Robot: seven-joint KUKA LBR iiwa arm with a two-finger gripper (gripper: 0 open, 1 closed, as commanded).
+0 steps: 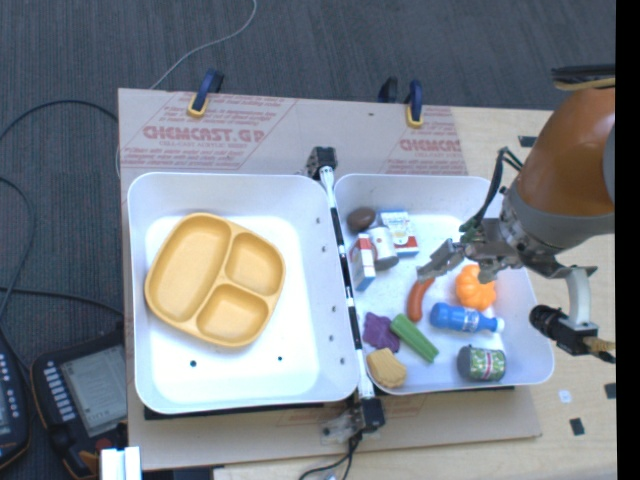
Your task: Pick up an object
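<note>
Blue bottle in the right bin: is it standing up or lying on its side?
Lying on its side. The blue bottle shows its full length along the floor of the right bin, white cap end toward the right, just below the orange fruit.

Arm (570, 168) came in from the right edge, approx mid-height, grey w/ a wide orange band that bulked large at the far right. Below the band the grey wrist (530, 230) angled down and left. Gripper (462, 255) sat at the wrist's left end, pointing left and slightly toward the near side. One dark finger (440, 260) stuck out to the left as a thin slanted bar; second finger couldn't be made out clearly, so spread betw. them unclear. Nothing visible betw. the fingers. A grey bracket w/ a black cylindrical fitting (560, 323) hung off the wrist's near-right side.
</note>
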